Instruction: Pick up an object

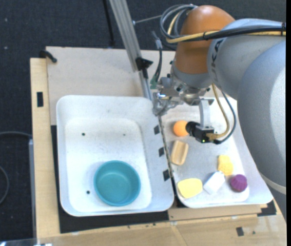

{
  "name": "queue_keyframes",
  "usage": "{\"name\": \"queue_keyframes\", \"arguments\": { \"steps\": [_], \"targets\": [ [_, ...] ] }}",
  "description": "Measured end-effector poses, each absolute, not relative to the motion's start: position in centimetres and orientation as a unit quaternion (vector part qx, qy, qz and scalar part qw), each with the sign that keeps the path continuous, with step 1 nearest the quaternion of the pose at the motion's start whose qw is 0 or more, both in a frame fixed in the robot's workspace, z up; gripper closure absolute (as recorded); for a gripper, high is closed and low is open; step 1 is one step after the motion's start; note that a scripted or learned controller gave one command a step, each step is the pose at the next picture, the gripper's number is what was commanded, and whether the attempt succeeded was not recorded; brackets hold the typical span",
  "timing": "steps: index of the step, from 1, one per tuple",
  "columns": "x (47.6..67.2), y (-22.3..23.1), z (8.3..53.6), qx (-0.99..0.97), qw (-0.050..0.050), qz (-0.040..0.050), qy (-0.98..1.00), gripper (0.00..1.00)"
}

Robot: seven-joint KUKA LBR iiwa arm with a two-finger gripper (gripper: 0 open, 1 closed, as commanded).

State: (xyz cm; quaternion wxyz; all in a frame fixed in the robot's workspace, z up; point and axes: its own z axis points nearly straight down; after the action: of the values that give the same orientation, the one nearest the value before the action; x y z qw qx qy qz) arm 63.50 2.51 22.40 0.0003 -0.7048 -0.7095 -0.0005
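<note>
Nearest the lens is the grey arm (258, 86). It covers the far end and right side of the right bin (201, 160), so anything beneath it is hidden.

Reference landmark: the orange ball (179, 128), which lies in the right bin. Arm hardware partly covers its right side.

1. Claw (161, 105): positioned up and left of the orange ball, over the wall where the two bins meet. It is small and dark against the bin rim. Whether it is wide, narrow or holding something cannot be determined.
2. Right bin contents, all candidates for pickup:
   - tan block (179, 152), just below the orange ball and close to the dividing wall
   - pale yellow piece (190, 187), further below the ball, at the near rim
   - white piece (214, 182), below and right of the ball, touching the pale yellow piece
   - yellow piece (225, 164), below and right of the ball
   - purple ball (238, 182), furthest from the orange ball, near the bin's corner
3. Left bin (104, 132): holds a teal bowl (117, 182), upright, well left of and below the orange ball.

Both bins rest on the desk (94, 70)
</note>
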Motion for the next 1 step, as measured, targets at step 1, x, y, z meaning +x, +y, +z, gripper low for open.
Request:
{"name": "queue_keyframes", "arguments": {
  "steps": [1],
  "targets": [
    [64.85, 7.47, 23.88, -0.704, 0.000, -0.0016, -0.710, 1.00]
  ]
}}
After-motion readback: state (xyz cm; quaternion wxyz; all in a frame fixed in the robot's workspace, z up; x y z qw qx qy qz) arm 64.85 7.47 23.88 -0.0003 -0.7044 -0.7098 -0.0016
